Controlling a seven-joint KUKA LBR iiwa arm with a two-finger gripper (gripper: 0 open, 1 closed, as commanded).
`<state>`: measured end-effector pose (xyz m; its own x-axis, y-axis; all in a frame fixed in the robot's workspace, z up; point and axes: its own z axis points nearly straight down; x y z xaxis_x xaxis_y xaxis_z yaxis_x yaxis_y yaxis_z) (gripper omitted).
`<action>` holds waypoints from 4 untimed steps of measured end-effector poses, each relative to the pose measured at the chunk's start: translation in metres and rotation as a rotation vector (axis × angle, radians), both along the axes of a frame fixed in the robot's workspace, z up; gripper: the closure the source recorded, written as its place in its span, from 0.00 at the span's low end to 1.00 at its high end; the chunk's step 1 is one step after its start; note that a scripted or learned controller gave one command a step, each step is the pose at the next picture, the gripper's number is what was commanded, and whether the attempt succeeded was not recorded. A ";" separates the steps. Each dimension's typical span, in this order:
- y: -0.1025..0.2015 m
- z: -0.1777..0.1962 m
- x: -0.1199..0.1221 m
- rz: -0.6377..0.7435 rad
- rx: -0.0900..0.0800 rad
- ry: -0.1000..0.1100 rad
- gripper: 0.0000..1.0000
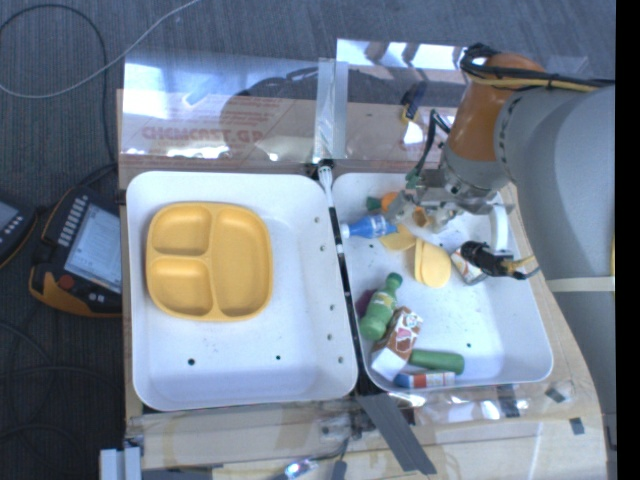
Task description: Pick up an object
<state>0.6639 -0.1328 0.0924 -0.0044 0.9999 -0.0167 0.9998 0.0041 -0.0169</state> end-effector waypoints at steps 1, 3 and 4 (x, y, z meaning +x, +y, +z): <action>-0.043 0.000 -0.044 0.099 0.012 -0.031 0.00; 0.023 -0.001 0.004 0.072 0.006 -0.012 0.00; 0.026 0.007 0.002 0.074 0.012 -0.003 1.00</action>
<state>0.6662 -0.1066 0.0994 -0.0778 0.9970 -0.0053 0.9969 0.0778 -0.0130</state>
